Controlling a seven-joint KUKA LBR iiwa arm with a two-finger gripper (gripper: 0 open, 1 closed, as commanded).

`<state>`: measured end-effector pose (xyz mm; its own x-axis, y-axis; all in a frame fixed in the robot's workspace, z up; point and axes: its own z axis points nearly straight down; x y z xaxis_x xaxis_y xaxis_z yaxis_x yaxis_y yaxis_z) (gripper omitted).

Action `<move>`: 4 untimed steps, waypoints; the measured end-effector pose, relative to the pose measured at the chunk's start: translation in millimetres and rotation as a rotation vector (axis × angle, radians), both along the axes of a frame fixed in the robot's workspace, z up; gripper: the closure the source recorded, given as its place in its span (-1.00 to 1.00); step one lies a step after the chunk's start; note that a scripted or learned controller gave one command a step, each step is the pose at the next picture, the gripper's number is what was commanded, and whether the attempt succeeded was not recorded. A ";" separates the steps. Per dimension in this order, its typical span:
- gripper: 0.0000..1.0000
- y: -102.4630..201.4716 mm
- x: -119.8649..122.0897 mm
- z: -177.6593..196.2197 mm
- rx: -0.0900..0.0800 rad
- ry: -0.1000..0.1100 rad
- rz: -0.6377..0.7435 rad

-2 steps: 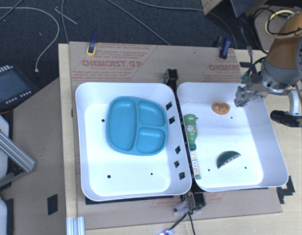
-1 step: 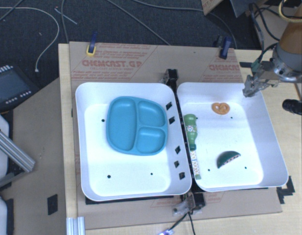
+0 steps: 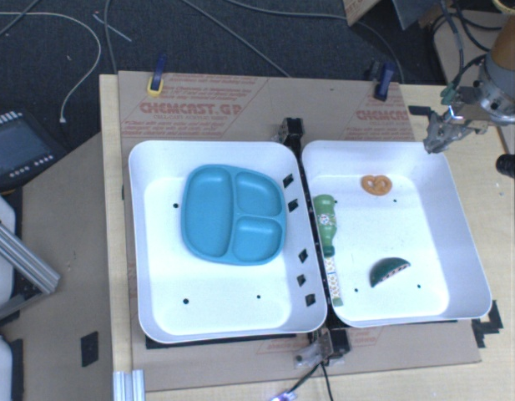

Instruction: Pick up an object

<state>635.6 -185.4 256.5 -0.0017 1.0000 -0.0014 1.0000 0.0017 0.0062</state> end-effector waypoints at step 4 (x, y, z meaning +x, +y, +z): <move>1.00 142.8 6.6 -4.4 0.003 0.009 0.003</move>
